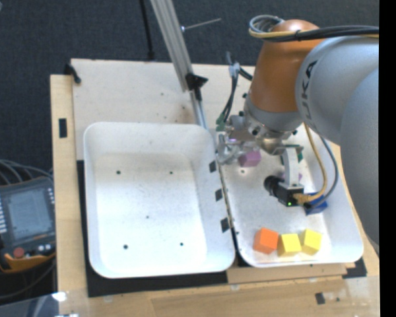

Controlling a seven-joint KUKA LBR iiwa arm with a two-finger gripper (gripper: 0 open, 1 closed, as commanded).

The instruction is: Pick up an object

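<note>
The gripper (241,152) reaches for the purple block (251,157) right beside it; I cannot tell its grip, so next close and lift

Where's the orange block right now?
The orange block lies in the right-hand bin near its front edge, at the left end of a row with two yellow blocks, close to the wall shared with the left bin.

At nine o'clock you have a teach pendant (23,220) on the dark carpet (66,18); at twelve, an aluminium mast (171,35) rises from the wooden tabletop (129,91).
</note>
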